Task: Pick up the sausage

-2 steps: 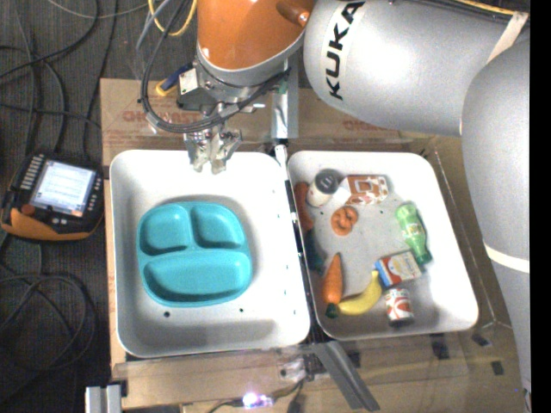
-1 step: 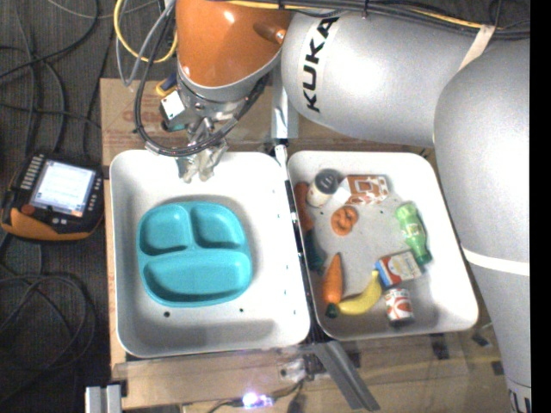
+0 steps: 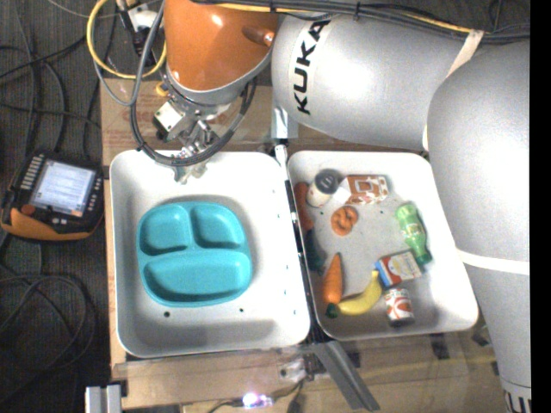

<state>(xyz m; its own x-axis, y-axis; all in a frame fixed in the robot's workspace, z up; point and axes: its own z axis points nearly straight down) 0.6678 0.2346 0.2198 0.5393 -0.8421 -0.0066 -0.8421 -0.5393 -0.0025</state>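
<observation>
The sausage (image 3: 301, 205) is a reddish-brown stick lying along the left wall of the right bin (image 3: 448, 231), beside a small white bottle. My gripper (image 3: 188, 163) hangs under the orange wrist band over the far edge of the left bin (image 3: 125, 231), above the teal plate and well to the left of the sausage. Nothing shows beneath the gripper.
A teal divided plate (image 3: 196, 252) lies in the left bin. The right bin also holds a grey-capped bottle (image 3: 325, 186), a carton (image 3: 368, 189), a pretzel (image 3: 344, 220), a green bottle (image 3: 413, 231), a carrot (image 3: 332, 280), a banana (image 3: 362, 298), a small box (image 3: 400, 268) and a can (image 3: 399, 306).
</observation>
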